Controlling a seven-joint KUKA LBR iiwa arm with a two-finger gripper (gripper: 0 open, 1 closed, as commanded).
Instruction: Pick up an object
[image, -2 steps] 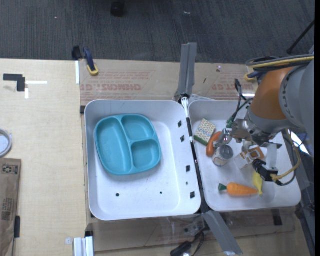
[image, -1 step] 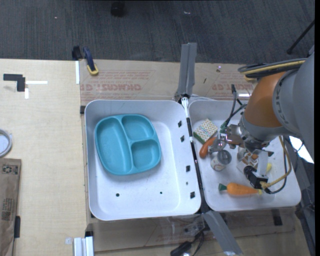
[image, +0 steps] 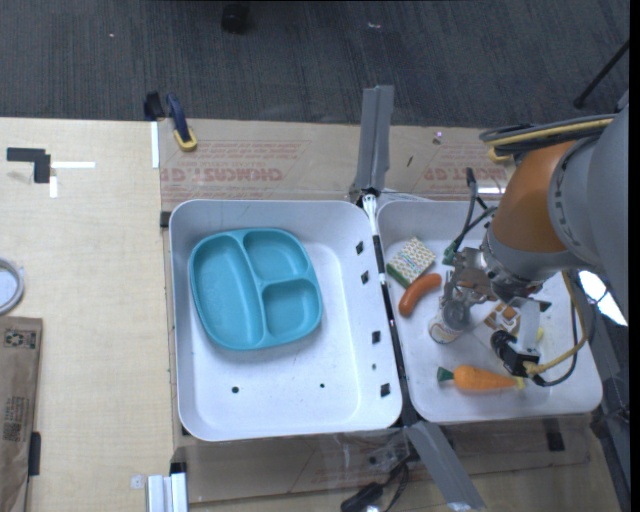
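Bench (image: 80, 230): a pale wooden surface seen from above at a slant, with a strip of brown cardboard along its far edge and dark floor beyond.
Arm (image: 585, 200): a grey robot arm with an orange band above the wrist, coming in from the right of the camera view and reaching down over the right bin.
Left bin (image: 200, 400): a shallow white bin, square with rounded corners, near the middle of the bench.
Right bin (image: 560, 400): a second shallow white bin, touching the left bin along a shared middle edge, partly covered by the arm.
Blue plate (image: 255, 288): a light blue plate with three compartments, lying flat in the far left part of the left bin.
Gripper (image: 455, 318): pointing down into the middle of the right bin, just above a small round pale object that is too blurred to name. Whether the gripper is released or clenched cannot be told, and nothing can be seen held.
Carrot (image: 482, 378): an orange toy carrot with a green tip, lying flat near the front of the right bin, just below the gripper.
Sausage (image: 419, 293): a small orange-red sausage shape, lying tilted just left of the gripper.
Green block (image: 411, 260): a small green and white patterned block, at the far left of the right bin, just above the sausage.
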